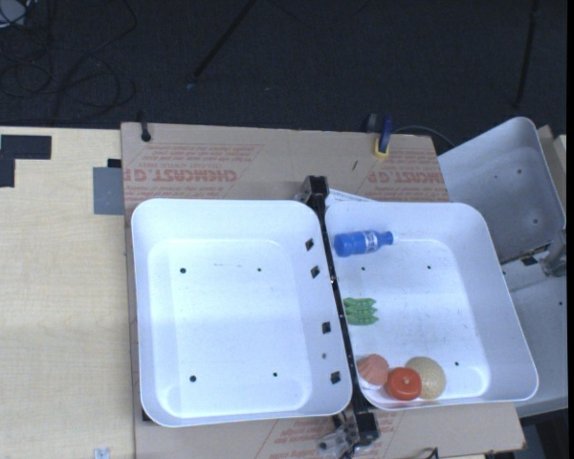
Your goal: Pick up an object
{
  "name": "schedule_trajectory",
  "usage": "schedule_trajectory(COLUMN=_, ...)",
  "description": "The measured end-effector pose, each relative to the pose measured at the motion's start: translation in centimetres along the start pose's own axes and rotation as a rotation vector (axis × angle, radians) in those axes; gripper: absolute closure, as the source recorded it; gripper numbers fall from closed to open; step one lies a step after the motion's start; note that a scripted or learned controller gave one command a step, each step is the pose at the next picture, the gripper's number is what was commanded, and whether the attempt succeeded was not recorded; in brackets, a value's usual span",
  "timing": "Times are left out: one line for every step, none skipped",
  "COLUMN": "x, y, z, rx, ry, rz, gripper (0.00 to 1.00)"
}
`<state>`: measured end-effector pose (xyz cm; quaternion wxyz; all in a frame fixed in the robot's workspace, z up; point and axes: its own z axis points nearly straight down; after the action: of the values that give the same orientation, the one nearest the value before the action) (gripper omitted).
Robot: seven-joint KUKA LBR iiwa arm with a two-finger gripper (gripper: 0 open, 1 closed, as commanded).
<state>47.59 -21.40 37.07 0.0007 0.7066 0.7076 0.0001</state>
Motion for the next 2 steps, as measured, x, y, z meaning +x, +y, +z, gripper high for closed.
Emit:
schedule_trajectory(x=0.1, y=0.0, z=4.4, rx=0.006, ry=0.002, rz=0.002, gripper=1.0)
schedule_trajectory(x=0.0, y=0.1, z=0.9, rx=0.0, ry=0.0, rz=0.0, gripper=1.0)
